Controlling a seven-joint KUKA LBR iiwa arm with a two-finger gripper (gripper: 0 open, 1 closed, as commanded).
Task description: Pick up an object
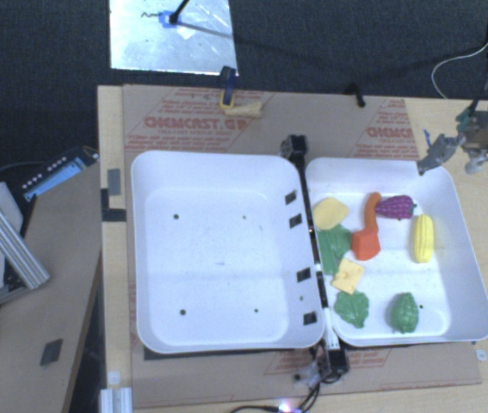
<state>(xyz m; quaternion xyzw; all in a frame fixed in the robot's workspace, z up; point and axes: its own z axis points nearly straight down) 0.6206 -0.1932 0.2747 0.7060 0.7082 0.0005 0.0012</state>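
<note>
I've got the end effector (pixel 452 155) up at the far right corner of the right bin (pixel 467 256), hanging over the rim, not down among the toys. From this angle it reads as released: two fingers splayed apart, one out left, one right, nothing between them and nothing touching them.

All the candidates sit in that right bin: a purple grape bunch (pixel 396 206), a yellow corn cob (pixel 422 237), an orange carrot (pixel 367 231), a yellow piece (pixel 330 212) by the divider, green leafy bits (pixel 334 246) below it, a small yellow wedge (pixel 347 275), and two green lumps (pixel 351 308) (pixel 404 312) near the front. The left bin (pixel 218 256) has none.

My worry: the carrot, greens and yellow piece are crowded, touching or nearly so. Come down there and a finger likely lands on a neighbour, shoving the cluster instead of closing on one item. The corn stands clear but lies near the right wall, so a finger could catch the rim. The grapes look closest and fairly open.
</note>
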